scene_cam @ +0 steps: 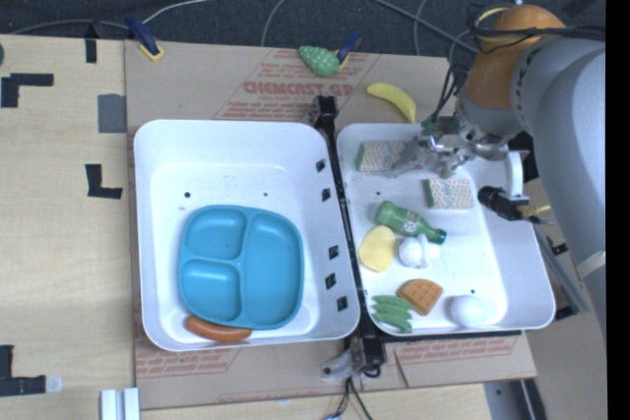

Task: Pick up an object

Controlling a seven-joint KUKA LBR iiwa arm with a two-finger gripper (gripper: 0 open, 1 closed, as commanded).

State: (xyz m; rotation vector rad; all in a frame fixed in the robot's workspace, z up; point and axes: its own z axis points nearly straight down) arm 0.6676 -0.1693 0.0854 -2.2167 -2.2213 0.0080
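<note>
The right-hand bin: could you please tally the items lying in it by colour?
Green: 2, the bottle and the pea pods
White: 2, the egg and a small piece
Yellow: 1
Orange: 1
Speckled sponges: 2
Total: 8

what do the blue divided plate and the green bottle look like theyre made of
Blue divided plate: likely moulded plastic, one even colour with a soft sheen and rounded compartment ridges. Green bottle: probably toy plastic too, opaque green with a pale label; too small to be sure.
</note>
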